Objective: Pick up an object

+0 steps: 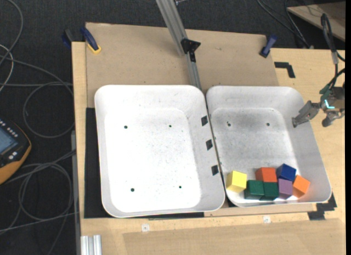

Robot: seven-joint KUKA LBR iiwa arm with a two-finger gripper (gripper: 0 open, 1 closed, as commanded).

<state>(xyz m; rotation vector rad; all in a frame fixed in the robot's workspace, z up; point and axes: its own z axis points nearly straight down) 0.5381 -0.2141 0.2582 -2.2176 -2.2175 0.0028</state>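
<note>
Several small blocks huddle at the near edge of the right bin (247, 92): a yellow block (237, 180), two green blocks (255, 188), a red block (267, 174), a blue block (286, 171), a purple block (285, 186) and an orange block (301, 184). My gripper (315, 118) hangs over the right bin's far right rim, well behind the blocks. It is open, with nothing between its fingers.
The left bin (104, 101) sits beside the right one, joined by black clips (209, 144). A metal pole (174, 21) slants up from between the bins at the back. Blue clamps (90, 40) hold the wooden board. Cables lie on the floor at the left.
</note>
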